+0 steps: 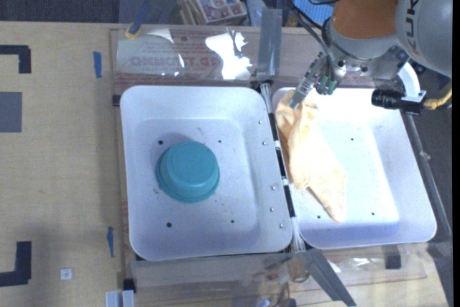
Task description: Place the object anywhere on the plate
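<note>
**Q:** Where do the task's things lie?

**A:** The tabletop (57, 118) carries two shallow bins. The left bin (136, 111) holds a teal, round plate (188, 170), resting on the bin floor near its middle; it may be an upturned dish, which cannot be settled. The right bin (388, 154) holds the object, a tan cloth (316, 162), draped along the bin's left wall from the far corner toward the near side.

**Q:** And the tool?

**A:** The tool (310, 85) hangs from the grey arm (424, 3), which enters from the right, and sits at the cloth's uppermost end. The cloth rises to a peak just under it, which suggests a pinch on that corner, but the fingers are too small and shadowed to tell whether they are spread, pressed together, or closed on fabric.

**Q:** Why approach at a corner?

**A:** Probably because limp fabric lifts best from an edge. Judged from this layout, the cloth is well apart from the plate, with the bins' shared walls between them, so the placing is not yet done.
</note>
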`<state>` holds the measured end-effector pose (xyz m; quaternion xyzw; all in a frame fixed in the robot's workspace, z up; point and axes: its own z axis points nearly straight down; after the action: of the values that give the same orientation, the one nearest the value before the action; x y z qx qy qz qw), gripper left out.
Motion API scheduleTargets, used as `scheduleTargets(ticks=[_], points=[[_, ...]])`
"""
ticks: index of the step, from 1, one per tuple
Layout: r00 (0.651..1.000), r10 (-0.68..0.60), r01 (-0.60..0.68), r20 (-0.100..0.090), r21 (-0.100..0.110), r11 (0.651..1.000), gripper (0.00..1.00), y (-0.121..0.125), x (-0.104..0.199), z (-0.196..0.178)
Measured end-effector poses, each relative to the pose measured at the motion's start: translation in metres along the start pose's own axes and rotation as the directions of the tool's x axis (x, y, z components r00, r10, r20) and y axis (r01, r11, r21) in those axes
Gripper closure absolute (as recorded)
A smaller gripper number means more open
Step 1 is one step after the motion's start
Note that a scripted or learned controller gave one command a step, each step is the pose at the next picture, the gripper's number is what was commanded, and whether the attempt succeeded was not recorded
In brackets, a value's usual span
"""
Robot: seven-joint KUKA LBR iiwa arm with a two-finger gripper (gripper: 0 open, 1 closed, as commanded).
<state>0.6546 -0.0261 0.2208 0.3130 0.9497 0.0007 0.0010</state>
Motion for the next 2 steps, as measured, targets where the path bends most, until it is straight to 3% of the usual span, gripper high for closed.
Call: scheduleTargets(ticks=[1, 2], points=[[0.922, -0.386, 0.386, 0.001, -0.001, 0.922, 1.0, 0.033, 0.038, -0.013], [0.805, -0.593, 0.593, 0.001, -0.001, 0.805, 1.0, 0.071, 0.08, -0.021]])
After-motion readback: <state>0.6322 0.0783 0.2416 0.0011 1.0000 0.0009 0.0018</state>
